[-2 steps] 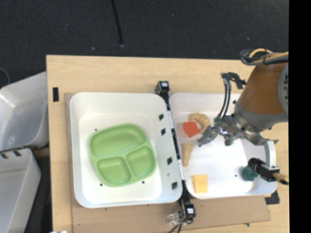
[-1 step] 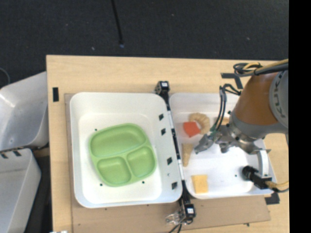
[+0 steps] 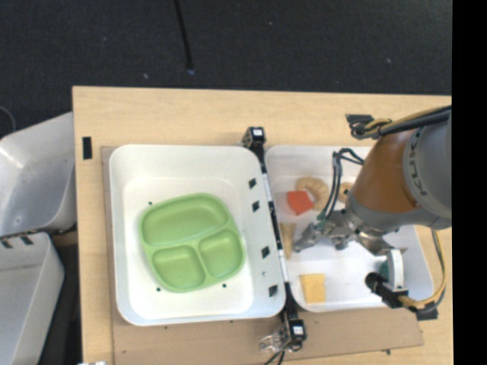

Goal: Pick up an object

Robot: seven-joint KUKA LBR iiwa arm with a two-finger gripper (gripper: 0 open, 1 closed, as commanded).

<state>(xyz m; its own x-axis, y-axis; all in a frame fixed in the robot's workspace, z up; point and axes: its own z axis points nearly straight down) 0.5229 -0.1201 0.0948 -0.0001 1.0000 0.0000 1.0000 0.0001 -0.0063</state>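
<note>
arm (image 3: 396, 177): grey w/ orange band, reaches in from right, wrist over the right bin (image 3: 350, 299).
claw (image 3: 308, 238): low in right bin, near its left wall, pointing left/down-left. Dark metal parts blur together; cannot tell its state, nothing seen clamped in it.
task obj candidates: all in right bin, none lifted.
red block (image 3: 300, 201): just up-left of claw tip, near but apart, sits flat on bin floor. Roughly square, no clear long axis.
tan piece (image 3: 311, 184): curved, right behind red block, toward bin's far side.
yellow block (image 3: 313, 287): toward bin's near edge, below claw, apart from it. Squarish.
thin tan strip (image 3: 287, 240): along left wall of right bin, just left of claw tip; long axis runs far-to-near, parallel to wall. Prob. closest thing to the tip, but hugging the wall = awkward grab.
left bin (image 3: 122, 204): holds green divided plate (image 3: 192, 242), well apart from claw.
desk (image 3: 91, 112): light wood, carries both bins.
key relation: red block up-left, strip left, yellow block below; judged next move = short shift + drop onto one.
progress: pick not yet done.
</note>
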